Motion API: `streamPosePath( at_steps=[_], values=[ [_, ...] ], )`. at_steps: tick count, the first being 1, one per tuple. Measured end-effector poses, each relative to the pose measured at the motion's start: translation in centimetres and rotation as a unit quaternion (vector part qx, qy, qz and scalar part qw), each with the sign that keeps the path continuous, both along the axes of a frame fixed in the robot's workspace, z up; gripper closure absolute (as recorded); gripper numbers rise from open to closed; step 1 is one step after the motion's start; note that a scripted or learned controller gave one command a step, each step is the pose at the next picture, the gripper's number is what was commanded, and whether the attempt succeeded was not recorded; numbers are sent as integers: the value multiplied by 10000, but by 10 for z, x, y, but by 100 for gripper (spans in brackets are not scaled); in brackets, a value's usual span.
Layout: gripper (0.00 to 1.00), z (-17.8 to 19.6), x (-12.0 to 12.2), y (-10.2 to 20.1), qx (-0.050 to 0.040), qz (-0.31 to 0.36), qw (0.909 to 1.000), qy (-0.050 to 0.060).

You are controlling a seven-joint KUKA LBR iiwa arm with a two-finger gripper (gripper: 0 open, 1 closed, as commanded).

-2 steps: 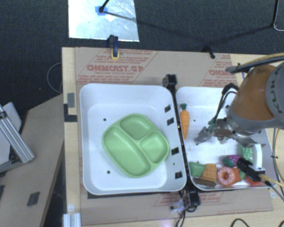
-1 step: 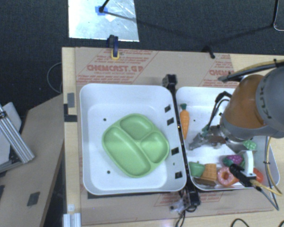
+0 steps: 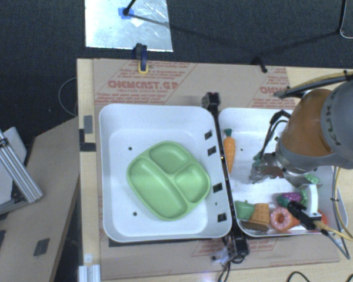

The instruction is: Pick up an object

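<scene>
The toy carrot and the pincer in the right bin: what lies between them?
In the camera view, only bare white bin floor lies between the toy carrot and the pincer. The other toys sit nearer the bin's front edge.

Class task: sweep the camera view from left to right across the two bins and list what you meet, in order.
Green divided plate → toy carrot → green toy → waffle piece → pink donut.
</scene>
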State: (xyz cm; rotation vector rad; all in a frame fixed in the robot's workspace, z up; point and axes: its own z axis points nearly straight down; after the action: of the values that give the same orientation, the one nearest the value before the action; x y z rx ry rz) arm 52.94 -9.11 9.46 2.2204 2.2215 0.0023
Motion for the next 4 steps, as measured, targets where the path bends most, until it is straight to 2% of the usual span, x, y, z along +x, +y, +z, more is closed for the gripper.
streamPosePath(
  at_steps=[1, 2, 3, 4],
  values=[
    [100, 47, 9, 3, -6, 19, 10000, -21],
    [100, 109, 17, 1, -9, 20, 10000, -33],
    [100, 131, 18, 1, -5, 21, 10000, -11],
    [100, 123, 36, 59, 7, 50, 10000, -6]
  ],
)
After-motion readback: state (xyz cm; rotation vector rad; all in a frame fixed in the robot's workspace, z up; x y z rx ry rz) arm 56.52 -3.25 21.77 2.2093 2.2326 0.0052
